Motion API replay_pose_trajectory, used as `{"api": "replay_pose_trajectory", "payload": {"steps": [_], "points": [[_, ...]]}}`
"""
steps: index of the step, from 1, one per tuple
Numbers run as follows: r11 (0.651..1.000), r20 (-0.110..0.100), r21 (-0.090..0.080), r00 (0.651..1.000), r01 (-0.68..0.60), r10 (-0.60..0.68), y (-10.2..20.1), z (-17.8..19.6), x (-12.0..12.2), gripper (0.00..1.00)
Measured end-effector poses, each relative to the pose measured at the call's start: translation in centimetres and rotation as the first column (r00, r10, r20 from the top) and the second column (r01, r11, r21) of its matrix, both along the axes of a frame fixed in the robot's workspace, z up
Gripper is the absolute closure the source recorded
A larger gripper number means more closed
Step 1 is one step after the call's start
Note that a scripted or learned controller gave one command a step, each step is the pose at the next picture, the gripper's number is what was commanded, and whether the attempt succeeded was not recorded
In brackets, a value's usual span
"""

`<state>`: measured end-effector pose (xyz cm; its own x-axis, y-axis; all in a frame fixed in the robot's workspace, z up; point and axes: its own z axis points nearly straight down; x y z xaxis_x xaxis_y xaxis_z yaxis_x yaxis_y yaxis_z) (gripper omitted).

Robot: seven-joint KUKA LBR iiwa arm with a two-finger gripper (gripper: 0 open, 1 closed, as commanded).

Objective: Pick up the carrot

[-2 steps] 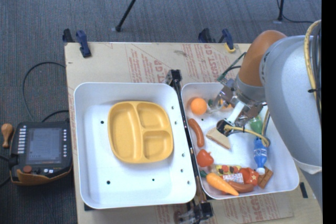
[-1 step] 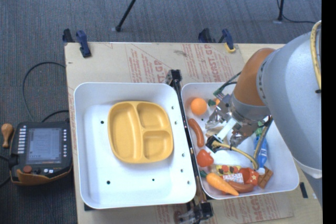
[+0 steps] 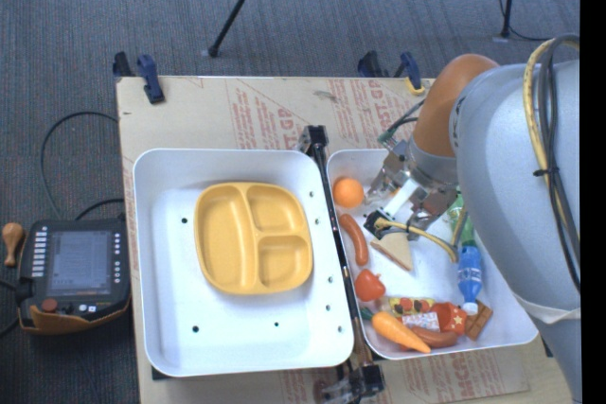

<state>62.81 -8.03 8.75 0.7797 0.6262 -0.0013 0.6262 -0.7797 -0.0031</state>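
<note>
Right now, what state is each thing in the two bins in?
Orange tapered plastic carrot, lying flat in the right white bin, ungrasped.
Yellow divided plastic tray, right side up in the left white bin.
Blue plastic bottle, lying on its side.
Red toy sausage, lying flat.

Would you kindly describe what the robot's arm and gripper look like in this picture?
The arm is bulky and rounded, with a smooth grey shell. An orange band wraps it just above the wrist. Dark cables loop along its upper part. The gripper below the wrist is a smaller assembly of pale, silvery metal parts with some dark details.
</note>
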Motion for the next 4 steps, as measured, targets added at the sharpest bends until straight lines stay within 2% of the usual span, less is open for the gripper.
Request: {"api": "replay_pose_trajectory", "payload": {"steps": [1, 2, 3, 4], "points": [[1.000, 0.002, 0.002, 1.000, 0.019, -0.019, 10.3, 10.1, -6.9, 0.00], [0.975, 0.000, 0.000, 0.975, 0.221, -0.221, 15.8, 10.0, 0.5, 0.00], [0.972, -0.002, -0.001, 0.972, 0.236, -0.236, 19.0, 10.7, -8.8, 0.00], [0.930, -0.002, -0.002, 0.930, 0.368, -0.368, 11.1, 9.9, -12.0, 0.00]]}}
